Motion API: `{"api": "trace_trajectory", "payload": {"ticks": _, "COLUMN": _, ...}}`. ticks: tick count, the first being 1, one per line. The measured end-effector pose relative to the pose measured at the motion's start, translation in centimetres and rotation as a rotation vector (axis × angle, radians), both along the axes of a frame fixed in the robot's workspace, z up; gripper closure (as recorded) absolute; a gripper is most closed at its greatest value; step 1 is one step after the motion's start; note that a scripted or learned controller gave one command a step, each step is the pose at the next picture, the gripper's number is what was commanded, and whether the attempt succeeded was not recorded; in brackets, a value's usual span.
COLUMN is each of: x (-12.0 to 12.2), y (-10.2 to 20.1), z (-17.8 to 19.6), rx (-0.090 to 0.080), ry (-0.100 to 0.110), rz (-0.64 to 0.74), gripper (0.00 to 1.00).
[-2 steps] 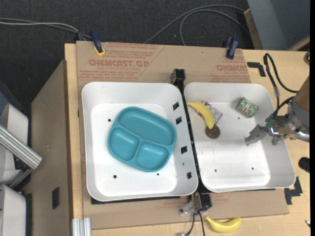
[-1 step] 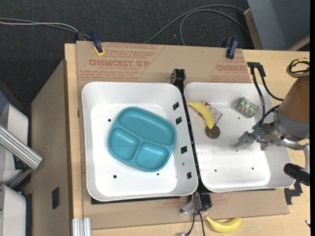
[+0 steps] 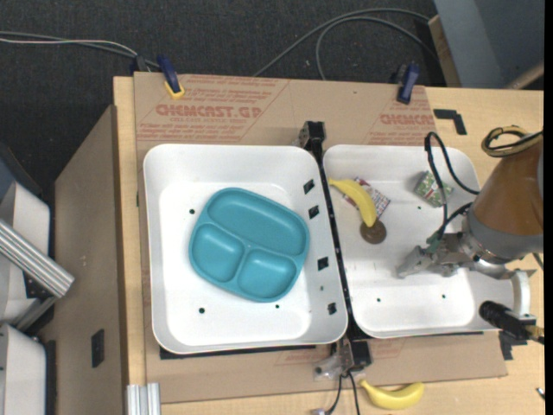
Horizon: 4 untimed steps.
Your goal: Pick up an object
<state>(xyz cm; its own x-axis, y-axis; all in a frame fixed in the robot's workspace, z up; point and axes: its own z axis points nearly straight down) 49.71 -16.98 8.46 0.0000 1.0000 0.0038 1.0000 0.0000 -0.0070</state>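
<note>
Nothing sits between the gripper (image 3: 413,264) fingers, apparently spread over bare floor of the right bin (image 3: 406,318); closing risks missing the banana (image 3: 357,200).

Dark carpeted floor (image 3: 259,15) crossed by grey cables (image 3: 69,41); cardboard-covered tabletop (image 3: 216,102) held by blue clamps (image 3: 170,76).

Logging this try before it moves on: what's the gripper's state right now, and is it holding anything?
Gripper: low in the right bin, nothing visibly held; open or closed cannot be told. The banana lies apart from it.
</note>
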Motion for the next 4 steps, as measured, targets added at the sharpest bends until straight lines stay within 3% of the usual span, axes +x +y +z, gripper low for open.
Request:
{"api": "trace_trajectory", "payload": {"ticks": 1, "x": 0.2, "y": 0.0, "z": 1.4, "rx": -0.002, "ry": -0.007, "rz": 0.000, "gripper": 1.00}}
{"api": "trace_trajectory", "payload": {"ticks": 4, "x": 0.5, "y": 0.2, "z": 15.6, "rx": -0.006, "ry": -0.015, "rz": 0.002, "gripper": 1.00}}
